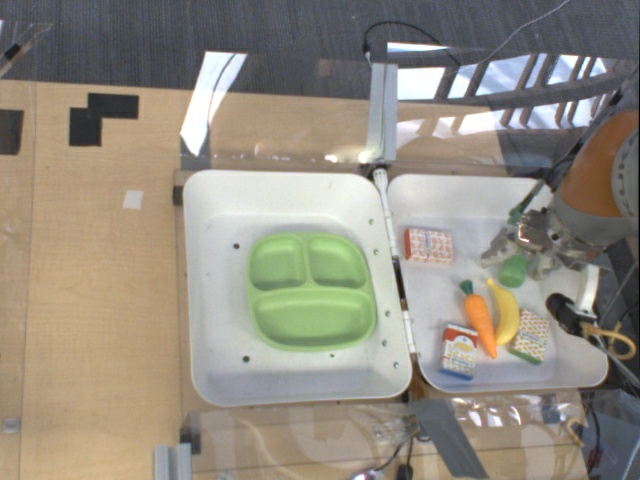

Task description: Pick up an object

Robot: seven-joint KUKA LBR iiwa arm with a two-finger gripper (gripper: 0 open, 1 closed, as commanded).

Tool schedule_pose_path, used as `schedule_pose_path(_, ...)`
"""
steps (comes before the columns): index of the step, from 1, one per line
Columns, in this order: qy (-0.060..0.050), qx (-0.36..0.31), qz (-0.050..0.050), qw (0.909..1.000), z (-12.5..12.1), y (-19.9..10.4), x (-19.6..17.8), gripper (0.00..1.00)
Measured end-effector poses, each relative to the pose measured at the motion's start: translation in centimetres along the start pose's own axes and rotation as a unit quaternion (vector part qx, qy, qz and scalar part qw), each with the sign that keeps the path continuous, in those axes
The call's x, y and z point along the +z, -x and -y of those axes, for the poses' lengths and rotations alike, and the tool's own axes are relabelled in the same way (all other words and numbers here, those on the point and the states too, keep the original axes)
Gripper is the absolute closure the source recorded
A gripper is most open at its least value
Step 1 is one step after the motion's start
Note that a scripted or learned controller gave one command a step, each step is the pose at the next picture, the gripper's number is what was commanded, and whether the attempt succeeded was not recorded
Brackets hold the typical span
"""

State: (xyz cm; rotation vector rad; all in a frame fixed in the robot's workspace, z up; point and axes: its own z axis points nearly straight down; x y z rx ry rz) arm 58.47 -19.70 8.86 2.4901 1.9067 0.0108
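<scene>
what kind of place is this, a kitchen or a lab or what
Most likely a robotics lab test bench, not a kitchen. Two shallow white bins sit side by side, the left bin holding a green divided plate, the right bin holding toy food like a carrot and banana, with the robot arm reaching in.

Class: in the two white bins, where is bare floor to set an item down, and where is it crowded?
Left bin: bare margins around the green tray. Right bin: bare between the red box and carrot; crowded around the banana and hand.
</scene>
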Motion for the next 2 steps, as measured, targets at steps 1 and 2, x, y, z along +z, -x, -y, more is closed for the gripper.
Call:
schedule_pose_path(1, 0.004, -0.003, -0.001, 1.0, -0.3, -0.2, -1.3, 1.0)
schedule_pose_path(2, -0.001, -0.062, 0.0, 0.998, 0.8, -9.6, -8.5, 1.0)
